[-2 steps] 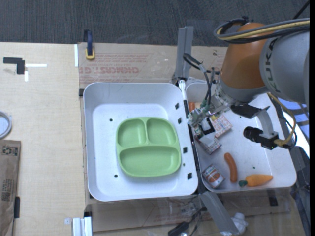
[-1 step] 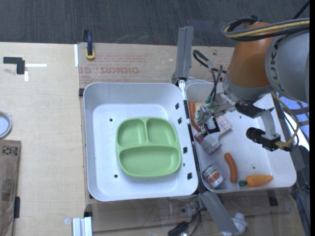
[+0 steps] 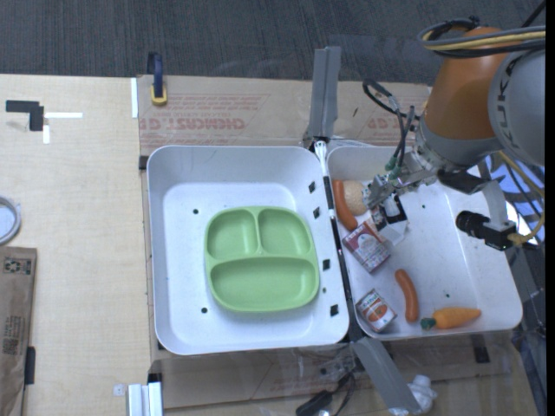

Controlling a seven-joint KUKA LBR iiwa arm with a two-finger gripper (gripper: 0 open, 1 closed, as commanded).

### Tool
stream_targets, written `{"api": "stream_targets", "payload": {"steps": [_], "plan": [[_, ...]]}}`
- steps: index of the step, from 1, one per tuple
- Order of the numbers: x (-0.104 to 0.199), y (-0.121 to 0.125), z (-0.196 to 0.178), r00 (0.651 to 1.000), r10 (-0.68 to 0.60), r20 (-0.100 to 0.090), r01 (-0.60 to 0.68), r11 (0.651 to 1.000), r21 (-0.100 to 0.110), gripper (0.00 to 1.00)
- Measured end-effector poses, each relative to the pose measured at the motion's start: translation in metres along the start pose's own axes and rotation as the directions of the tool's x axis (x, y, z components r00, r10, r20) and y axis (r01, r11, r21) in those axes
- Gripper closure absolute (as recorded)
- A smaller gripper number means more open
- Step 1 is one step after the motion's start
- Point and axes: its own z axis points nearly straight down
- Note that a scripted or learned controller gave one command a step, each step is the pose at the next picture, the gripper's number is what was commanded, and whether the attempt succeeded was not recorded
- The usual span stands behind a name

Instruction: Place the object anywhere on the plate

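Plate (image 3: 260,260), green and split into three compartments, sits in the middle of the left bin (image 3: 173,189) with nothing on it. All the loose items are over in the right bin (image 3: 468,258): a small red-and-white carton (image 3: 368,245) lying tilted near the wall between the bins, a sausage (image 3: 408,294) just past it, a tin can (image 3: 376,309) on its side in the near corner, and a toy carrot (image 3: 454,317) along the near edge. A tan, rounded piece (image 3: 349,201), maybe a bread roll, lies against the dividing wall. The gripper (image 3: 385,199) hangs low just beside that tan piece and right above the carton, well apart from the plate. From where I stand the fingers are lost in dark clutter and cables, so I cannot tell whether they are spread or closed. Both bins rest on the pale wooden bench (image 3: 69,189).
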Motion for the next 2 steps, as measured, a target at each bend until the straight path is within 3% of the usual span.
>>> {"api": "stream_targets", "payload": {"steps": [1,2], "plan": [[0.064,-0.001,0.000,0.986,-0.167,-0.001,0.167,0.986,0.000,1.00],[0.136,-0.008,-0.064,0.976,-0.217,0.000,0.217,0.976,0.000,1.00]]}}
